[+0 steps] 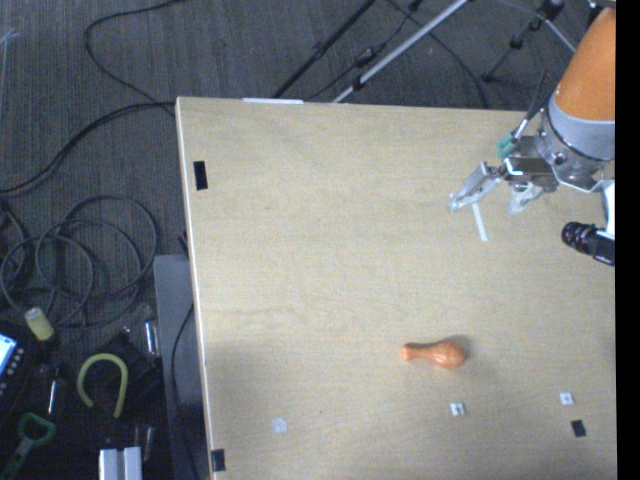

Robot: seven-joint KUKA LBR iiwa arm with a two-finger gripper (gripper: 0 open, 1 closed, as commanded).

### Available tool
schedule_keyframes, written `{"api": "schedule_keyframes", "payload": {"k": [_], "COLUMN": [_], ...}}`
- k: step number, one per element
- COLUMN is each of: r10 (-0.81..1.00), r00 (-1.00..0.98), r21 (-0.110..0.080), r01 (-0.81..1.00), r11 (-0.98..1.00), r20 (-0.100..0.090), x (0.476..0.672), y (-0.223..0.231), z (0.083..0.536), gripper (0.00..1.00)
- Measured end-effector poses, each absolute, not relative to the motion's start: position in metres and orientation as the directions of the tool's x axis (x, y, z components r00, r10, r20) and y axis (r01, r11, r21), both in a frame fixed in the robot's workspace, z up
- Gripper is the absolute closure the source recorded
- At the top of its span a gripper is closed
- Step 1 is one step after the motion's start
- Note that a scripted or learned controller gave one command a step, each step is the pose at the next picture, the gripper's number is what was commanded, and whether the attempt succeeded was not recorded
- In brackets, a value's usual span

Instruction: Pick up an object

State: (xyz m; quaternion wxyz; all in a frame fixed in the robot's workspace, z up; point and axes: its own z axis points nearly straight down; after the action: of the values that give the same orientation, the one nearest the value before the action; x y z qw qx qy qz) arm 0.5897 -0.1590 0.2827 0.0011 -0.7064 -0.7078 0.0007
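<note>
We see the grey arm with its orange band reaching in from the right, its metal two-finger end effector [492, 196] hanging over the upper right of the pale wooden desk [330, 228] with its fingers spread apart and nothing between them, which we judge suits an approach before any grasp. The small orange pear-shaped object [436, 354], bulbous at the right and tapering left, lies flat on the desk toward the near edge, well apart from the end effector and clear of the small markers nearby, so reaching it looks unobstructed
</note>
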Motion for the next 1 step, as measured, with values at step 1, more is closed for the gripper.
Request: {"api": "schedule_keyframes", "payload": {"k": [1], "r10": [0.981], "r00": [-0.194], "r21": [-0.001], "r01": [0.981], "r11": [0.194], "r20": [-0.001], "x": [0.6649], "y": [-0.158], "z": [0.1654], "gripper": [0.0]}}
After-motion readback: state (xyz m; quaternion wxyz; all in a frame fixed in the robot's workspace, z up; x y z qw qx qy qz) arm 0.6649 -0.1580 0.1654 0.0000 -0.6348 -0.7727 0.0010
